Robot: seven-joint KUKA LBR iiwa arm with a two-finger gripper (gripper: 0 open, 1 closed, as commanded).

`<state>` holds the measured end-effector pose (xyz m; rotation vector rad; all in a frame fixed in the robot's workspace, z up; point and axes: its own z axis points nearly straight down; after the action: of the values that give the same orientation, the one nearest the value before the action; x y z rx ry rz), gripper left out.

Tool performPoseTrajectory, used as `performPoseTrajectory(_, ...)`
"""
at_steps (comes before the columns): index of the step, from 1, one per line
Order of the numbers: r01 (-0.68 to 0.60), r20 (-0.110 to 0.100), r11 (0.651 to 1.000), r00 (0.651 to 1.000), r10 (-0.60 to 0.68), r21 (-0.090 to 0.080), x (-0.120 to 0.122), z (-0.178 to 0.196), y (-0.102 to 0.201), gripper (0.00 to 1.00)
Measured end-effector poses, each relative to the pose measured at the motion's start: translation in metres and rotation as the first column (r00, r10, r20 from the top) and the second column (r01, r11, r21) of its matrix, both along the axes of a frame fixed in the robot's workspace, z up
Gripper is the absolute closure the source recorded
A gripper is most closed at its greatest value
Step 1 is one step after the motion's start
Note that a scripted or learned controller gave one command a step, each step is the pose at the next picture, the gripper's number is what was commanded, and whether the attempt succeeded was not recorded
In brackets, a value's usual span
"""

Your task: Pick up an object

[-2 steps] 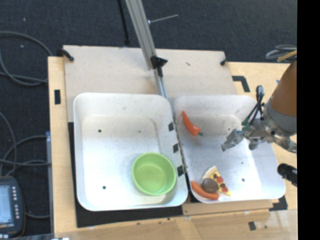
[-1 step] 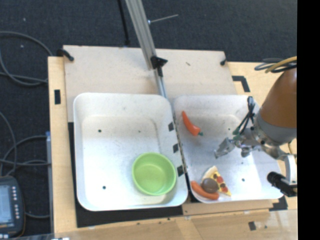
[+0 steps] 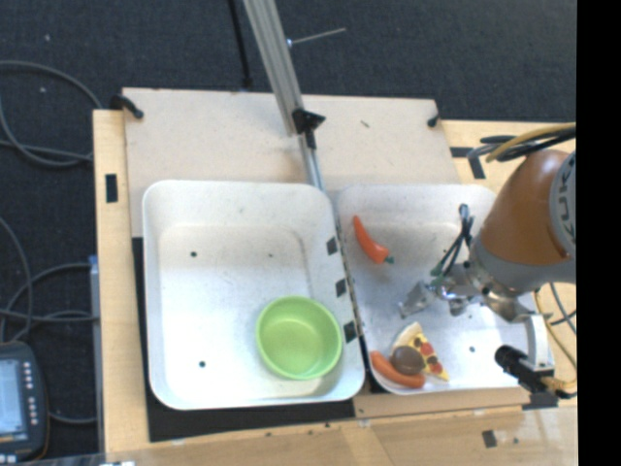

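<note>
- In the right-hand bin (image 3: 388,207), towards its far left part, lies a small orange carrot-like piece with a green tip (image 3: 370,240), slanted and alone on bare white floor; it looks the easiest thing to take.
- At the near edge of the same bin sits a small plate (image 3: 380,381) carrying a pizza slice (image 3: 419,339), a dark round lump (image 3: 408,359) and an orange-red sausage (image 3: 396,369), all crowded and touching one another.
- The hand (image 3: 419,299) hangs low over the middle of the right bin, between the carrot piece and the plate, touching neither as far as I can see. I cannot tell how its fingers stand; they are a small grey blur against the white. Nothing shows between them.
- My reading: this is the approach step, nothing picked yet. The next move calls for settling on one target, lining up over it and coming straight down; the carrot piece needs a shift up and left, the plate items a short move nearer.
- The crowded plate risks a glancing grip.
- In the left bin (image 3: 194,207) stands one green bowl (image 3: 299,337), near its front right corner, well apart from the arm (image 3: 529,216).
- Count: two bins, one bowl, one carrot piece, one plate with three food bits, one arm, on one worktop (image 3: 213,134).
</note>
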<state>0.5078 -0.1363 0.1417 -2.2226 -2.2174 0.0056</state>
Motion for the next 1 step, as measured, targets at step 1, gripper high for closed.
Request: performPoseTrajectory(1,0.003,0.008,1.000,1.000,-0.003,0.002,0.0023,0.0135,0.0000,1.00)
